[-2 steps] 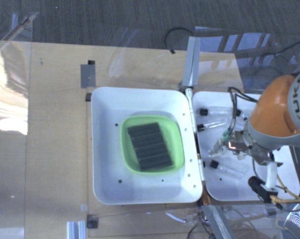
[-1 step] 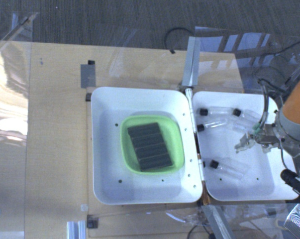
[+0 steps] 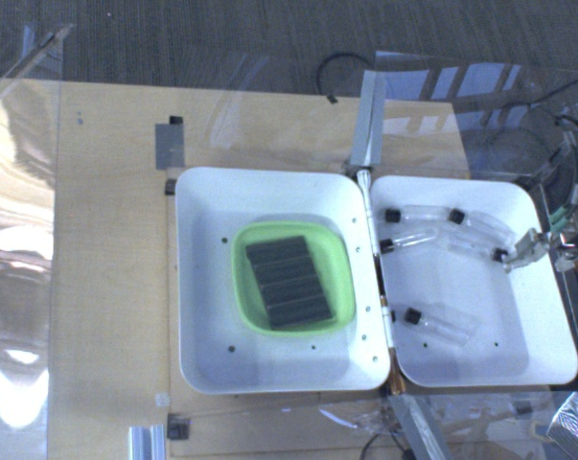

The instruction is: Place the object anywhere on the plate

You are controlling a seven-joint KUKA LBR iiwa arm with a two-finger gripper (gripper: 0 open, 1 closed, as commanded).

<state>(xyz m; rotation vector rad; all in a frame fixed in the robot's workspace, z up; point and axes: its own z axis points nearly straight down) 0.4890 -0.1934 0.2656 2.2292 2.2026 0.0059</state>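
A dark grey ridged rectangular block (image 3: pixel 289 282) lies flat in the lime-green plate (image 3: pixel 245 300), which sits in the left white bin (image 3: pixel 197 257). The block rests a little right of the plate's middle, its long side running up-left to down-right. A grey metal part that looks like my gripper (image 3: pixel 538 245) pokes in over the right bin's right rim, far from the plate and the block. Nothing shows between the gripper and the block.
The right bin (image 3: pixel 480 353) holds several clear plastic tubes with black caps, such as one at the front (image 3: pixel 437 322) and curved ones at the back (image 3: pixel 442 220). A metal divider post (image 3: pixel 368 127) stands behind the bins. Cables (image 3: pixel 571 175) crowd the right side.
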